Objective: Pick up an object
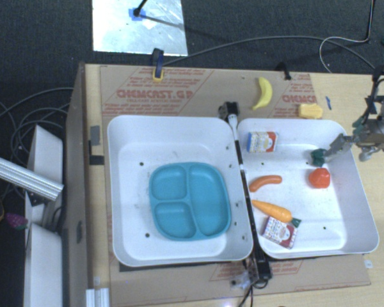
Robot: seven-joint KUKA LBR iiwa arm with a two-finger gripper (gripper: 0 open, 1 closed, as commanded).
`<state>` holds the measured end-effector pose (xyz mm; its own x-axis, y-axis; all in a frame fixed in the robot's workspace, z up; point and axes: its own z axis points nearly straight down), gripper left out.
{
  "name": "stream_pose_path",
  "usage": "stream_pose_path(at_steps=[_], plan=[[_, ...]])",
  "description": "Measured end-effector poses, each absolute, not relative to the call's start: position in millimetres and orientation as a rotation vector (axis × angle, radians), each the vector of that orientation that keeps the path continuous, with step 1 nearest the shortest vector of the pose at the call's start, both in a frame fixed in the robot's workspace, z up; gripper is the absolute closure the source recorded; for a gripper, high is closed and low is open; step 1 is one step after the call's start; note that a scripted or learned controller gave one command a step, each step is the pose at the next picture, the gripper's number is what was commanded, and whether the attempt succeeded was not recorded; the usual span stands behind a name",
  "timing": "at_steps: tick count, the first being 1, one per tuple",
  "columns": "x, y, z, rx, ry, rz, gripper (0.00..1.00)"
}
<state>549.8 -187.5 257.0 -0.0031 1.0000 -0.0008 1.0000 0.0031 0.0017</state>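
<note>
A: Which step is it?
B: The approach. The tool [321, 155] hovers at the right bin's [365, 226] far side, just above the round red plastic tomato [319, 178]; its finger state I cannot tell.
A: Next?
B: Probably descend onto the tomato and grip.

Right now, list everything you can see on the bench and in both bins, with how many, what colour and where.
shallow plastic bins: two, white, side by side on the bench
divided plastic plate: one, light blue, in the left bin
small carton: one, white with red, right bin, far left corner
toy sausage: one, orange-red, right bin, left of centre
toy carrot: one, orange, right bin, near side
flat packet: one, red and white, right bin, near edge
toy tomato: one, red, right bin, centre right
toy banana: one, yellow, on the bench behind the bins
soft block: one, yellow, on the bench behind the right bin
hand: one, grey, dark tip, above the tomato
</note>
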Motion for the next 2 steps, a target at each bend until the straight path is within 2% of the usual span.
stream_pose_path(at_steps=[1, 2], plan=[[548.3, -138, 85, 2.216, 2.223, 0.002, 0.0], [583.5, -186, 195, 2.216, 2.219, 0.003, 0.0]])
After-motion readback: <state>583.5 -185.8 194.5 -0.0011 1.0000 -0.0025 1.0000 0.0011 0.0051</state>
